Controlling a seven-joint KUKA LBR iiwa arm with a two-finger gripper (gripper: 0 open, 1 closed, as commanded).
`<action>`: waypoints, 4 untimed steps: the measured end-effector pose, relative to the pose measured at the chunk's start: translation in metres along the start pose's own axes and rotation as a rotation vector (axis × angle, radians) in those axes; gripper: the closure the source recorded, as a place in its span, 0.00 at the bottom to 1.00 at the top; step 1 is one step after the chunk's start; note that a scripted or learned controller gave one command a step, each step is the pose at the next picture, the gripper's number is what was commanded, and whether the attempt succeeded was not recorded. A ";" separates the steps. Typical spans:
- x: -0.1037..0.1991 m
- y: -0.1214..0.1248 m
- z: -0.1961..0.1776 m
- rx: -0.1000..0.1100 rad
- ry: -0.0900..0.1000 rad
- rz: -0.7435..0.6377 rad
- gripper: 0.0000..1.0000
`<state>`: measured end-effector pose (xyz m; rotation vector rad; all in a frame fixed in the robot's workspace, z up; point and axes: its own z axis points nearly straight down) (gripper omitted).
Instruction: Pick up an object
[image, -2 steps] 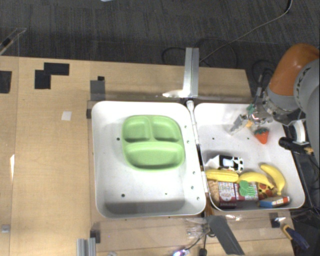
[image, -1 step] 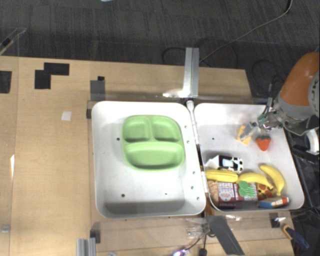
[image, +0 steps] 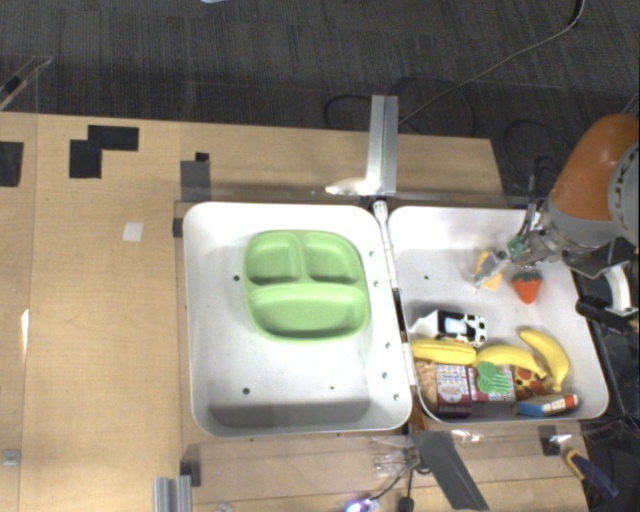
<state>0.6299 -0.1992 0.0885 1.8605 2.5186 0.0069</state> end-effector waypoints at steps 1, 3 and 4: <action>0.000 0.004 -0.011 -0.006 0.000 -0.003 1.00; 0.025 0.025 -0.061 0.005 0.004 0.055 0.00; 0.034 0.055 -0.008 0.007 -0.002 -0.128 0.00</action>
